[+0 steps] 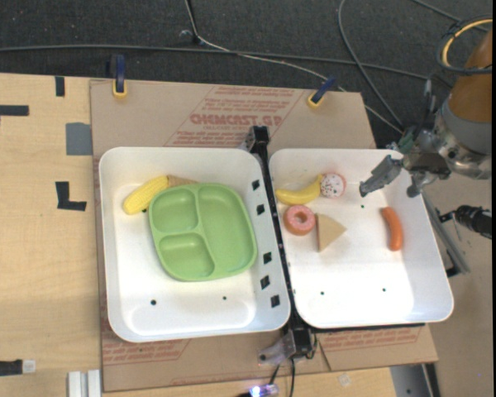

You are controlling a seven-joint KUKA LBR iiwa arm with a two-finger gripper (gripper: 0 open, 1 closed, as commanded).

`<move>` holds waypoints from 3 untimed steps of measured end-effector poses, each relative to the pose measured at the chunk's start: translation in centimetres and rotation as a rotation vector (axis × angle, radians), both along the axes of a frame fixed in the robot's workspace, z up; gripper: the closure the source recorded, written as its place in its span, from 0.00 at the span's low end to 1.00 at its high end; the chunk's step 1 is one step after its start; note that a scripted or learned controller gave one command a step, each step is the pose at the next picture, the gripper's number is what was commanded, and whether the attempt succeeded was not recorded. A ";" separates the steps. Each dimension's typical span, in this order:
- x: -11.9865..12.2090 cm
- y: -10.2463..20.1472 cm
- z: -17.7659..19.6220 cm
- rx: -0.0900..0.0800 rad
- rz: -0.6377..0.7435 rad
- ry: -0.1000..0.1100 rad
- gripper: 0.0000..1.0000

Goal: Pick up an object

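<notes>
The right bin (413,300) holds a yellow banana (298,193), a white-and-pink speckled ball (332,185), a pink donut (299,220), a tan wedge (330,232) and an orange-red sausage (393,227). My gripper (394,179) hovers over the bin's upper right part, above and just left of the sausage. Its two dark fingers are spread apart, open, with nothing between them. The orange band of the arm (473,98) shows at the right edge.
The left bin (120,296) holds a green divided plate (202,230), with a second yellow banana (144,193) and a tan piece beside its upper left rim. Black clips run along the divider between the bins. Cables cross the dark floor behind the bench.
</notes>
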State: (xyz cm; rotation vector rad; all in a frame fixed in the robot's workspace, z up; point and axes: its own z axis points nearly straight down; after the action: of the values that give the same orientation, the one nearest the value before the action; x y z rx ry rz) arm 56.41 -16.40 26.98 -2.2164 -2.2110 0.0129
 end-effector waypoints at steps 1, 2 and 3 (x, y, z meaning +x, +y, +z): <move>0.2 0.0 0.7 -0.002 0.003 -0.012 0.00; 0.4 -0.4 -5.6 -0.002 0.003 -0.007 0.00; -0.4 0.4 -10.6 -0.001 0.004 -0.007 0.00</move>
State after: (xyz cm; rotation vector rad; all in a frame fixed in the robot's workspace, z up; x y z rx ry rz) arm 56.04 -16.03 16.40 -2.2166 -2.2191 0.0064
